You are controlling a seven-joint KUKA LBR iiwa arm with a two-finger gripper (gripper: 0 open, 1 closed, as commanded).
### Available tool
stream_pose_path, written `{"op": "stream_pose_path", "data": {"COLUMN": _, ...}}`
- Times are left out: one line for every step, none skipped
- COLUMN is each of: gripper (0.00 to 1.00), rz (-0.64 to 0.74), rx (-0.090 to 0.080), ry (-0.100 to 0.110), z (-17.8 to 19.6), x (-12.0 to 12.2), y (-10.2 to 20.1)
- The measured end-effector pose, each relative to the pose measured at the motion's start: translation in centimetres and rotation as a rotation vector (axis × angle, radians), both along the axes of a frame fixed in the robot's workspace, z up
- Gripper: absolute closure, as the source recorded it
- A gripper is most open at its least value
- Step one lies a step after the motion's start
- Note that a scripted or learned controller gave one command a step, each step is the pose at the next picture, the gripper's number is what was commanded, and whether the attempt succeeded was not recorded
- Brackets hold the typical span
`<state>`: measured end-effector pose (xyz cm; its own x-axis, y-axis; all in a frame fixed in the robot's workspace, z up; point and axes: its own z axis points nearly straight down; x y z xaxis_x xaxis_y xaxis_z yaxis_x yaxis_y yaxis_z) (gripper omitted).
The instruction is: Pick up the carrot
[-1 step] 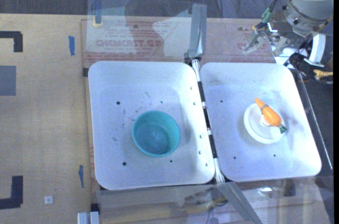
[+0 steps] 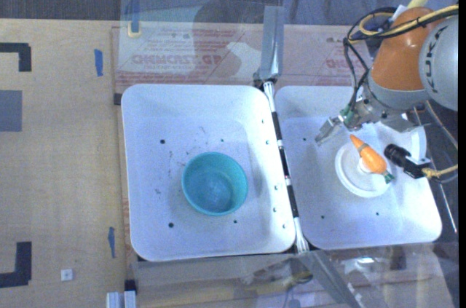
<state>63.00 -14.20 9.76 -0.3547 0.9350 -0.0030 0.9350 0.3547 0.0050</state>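
The teal bowl sits alone in the left bin. In the right bin the carrot lies on a small white plate, not yet lifted. Just beyond it the gripper hangs, its grip impossible to judge, so the pick remains to be done.

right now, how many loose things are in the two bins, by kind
bowl: 1
carrot: 1
plate: 1
total: 3
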Motion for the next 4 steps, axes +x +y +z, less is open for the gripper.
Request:
{"op": "stream_pose_path", "data": {"gripper": 0.00, "rz": 0.023, "rx": 0.004, "ry": 0.004, "z": -0.4, "x": -5.9, "y": -8.0}}
{"op": "stream_pose_path", "data": {"gripper": 0.00, "rz": 0.008, "rx": -0.006, "ry": -0.031, "z": -0.4, "x": -13.0, "y": -7.3}}
{"op": "stream_pose_path", "data": {"gripper": 0.00, "rz": -0.377, "rx": -0.002, "ry": -0.061, "z": 0.3, "x": -12.8, "y": -2.8}}
{"op": "stream_pose_path", "data": {"gripper": 0.00, "rz": -0.246, "rx": -0.006, "ry": -0.045, "z": 1.9, "x": -13.5, "y": -3.4}}
